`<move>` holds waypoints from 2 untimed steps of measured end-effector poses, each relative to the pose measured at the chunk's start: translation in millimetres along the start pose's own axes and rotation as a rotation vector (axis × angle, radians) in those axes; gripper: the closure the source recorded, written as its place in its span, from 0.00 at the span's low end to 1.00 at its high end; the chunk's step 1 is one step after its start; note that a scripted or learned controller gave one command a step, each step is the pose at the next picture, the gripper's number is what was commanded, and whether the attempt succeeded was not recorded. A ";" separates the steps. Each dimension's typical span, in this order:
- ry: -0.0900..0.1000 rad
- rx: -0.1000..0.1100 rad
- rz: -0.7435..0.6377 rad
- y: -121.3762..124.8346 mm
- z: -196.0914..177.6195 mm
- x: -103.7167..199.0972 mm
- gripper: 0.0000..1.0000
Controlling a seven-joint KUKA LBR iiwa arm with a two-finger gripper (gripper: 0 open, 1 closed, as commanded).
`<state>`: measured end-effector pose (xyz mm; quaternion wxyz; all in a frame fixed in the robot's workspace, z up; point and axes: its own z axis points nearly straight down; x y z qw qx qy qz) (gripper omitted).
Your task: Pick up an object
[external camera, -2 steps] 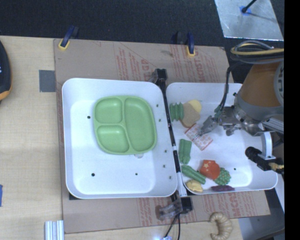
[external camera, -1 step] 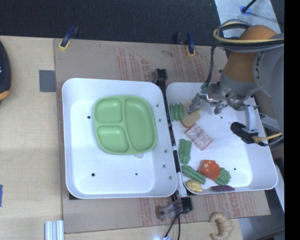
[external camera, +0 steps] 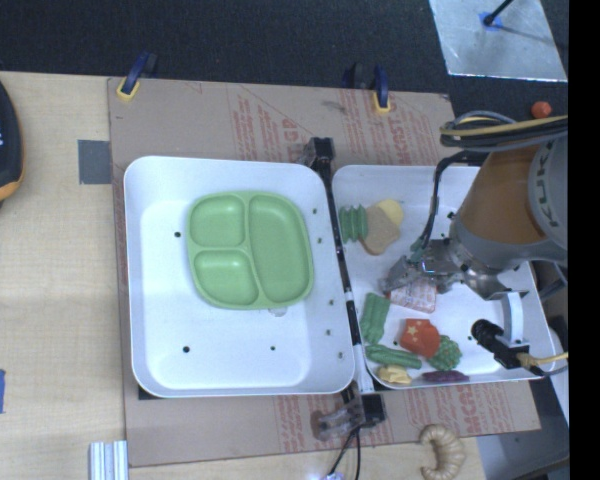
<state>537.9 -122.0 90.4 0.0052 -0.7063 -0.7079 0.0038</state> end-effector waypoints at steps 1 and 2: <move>-0.003 -0.006 -0.003 4.5 -11.8 -1.2 1.00; -0.002 -0.023 -0.009 72.9 -108.5 63.3 1.00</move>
